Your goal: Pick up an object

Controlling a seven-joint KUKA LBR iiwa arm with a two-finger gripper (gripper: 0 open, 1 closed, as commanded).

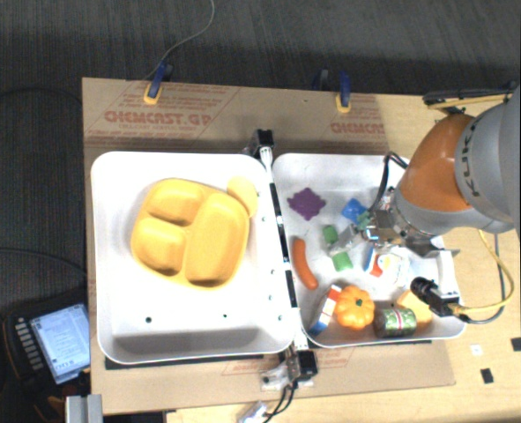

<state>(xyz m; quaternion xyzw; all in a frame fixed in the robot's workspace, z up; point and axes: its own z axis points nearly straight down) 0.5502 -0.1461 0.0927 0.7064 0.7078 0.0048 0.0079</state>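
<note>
- Looking at the big stuff first: the surface (137,104) carries two white bins side by side. The left bin (119,307) holds a big yellow lumpy piece (189,232), and the arm (472,170) reaches over the right bin (331,167), so that bin is where the pick is happening.
- The right bin is pretty cluttered. There's a purple piece (307,203) near the top, an orange sausage-shaped thing (304,264) along the left wall, and a small orange pumpkin (355,308) and a greenish can (395,322) at the front.
- The end effector (376,229) sits low among the small bits mid-bin: a blue block (354,210), a green block (331,235) and a white-and-red item (383,263). The likely target is one of those.
- Tip for doing it well: come straight down on one isolated piece, since the neighbours sit close and could get nudged or jam between the fingers.
- State of the end effector: can't tell if it's released or clenched, and nothing is visibly held.
</note>
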